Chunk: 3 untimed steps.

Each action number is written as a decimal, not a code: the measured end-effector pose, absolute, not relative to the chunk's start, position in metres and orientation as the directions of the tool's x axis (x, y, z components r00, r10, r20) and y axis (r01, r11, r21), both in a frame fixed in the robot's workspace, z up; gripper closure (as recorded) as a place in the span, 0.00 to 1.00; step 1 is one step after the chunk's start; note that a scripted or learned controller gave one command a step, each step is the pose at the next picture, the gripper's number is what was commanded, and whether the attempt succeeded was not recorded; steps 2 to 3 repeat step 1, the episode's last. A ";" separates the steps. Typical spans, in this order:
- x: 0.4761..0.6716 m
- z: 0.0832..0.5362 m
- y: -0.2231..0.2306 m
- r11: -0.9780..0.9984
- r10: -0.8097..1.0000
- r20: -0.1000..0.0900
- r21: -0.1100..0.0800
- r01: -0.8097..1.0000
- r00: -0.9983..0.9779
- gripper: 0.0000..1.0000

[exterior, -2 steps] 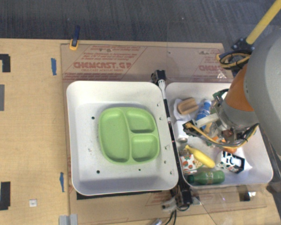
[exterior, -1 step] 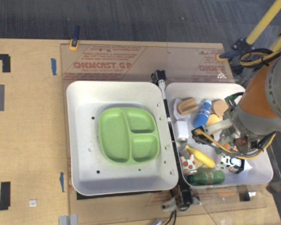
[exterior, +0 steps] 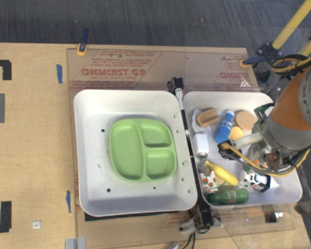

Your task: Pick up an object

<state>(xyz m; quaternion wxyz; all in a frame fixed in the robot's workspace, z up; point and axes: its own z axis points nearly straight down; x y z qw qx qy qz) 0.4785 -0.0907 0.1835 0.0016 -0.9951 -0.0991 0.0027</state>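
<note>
The right bin holds several small items: a yellow banana, a green bottle lying on its side, a blue bottle, a tan roll, a round wooden disc, a yellow piece, a white block, a red-speckled white item and a black-and-white toy. My gripper hangs low over the right half of this bin, just above the black-and-white toy and right of the banana. Yellow cables and the wrist cover its tip.
The left bin holds a green divided plate. A black divider runs between the bins. The arm's orange band rises over the right bin's far right corner. Cardboard lies around the bins.
</note>
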 end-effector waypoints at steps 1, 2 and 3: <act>0.550 0.184 -0.029 -0.970 0.244 -0.001 -0.005 0.244 0.970 1.00; 0.550 0.184 -0.029 -0.970 0.244 -0.001 -0.005 0.244 0.970 1.00; 0.550 0.184 -0.029 -0.970 0.244 -0.001 -0.005 0.244 0.970 1.00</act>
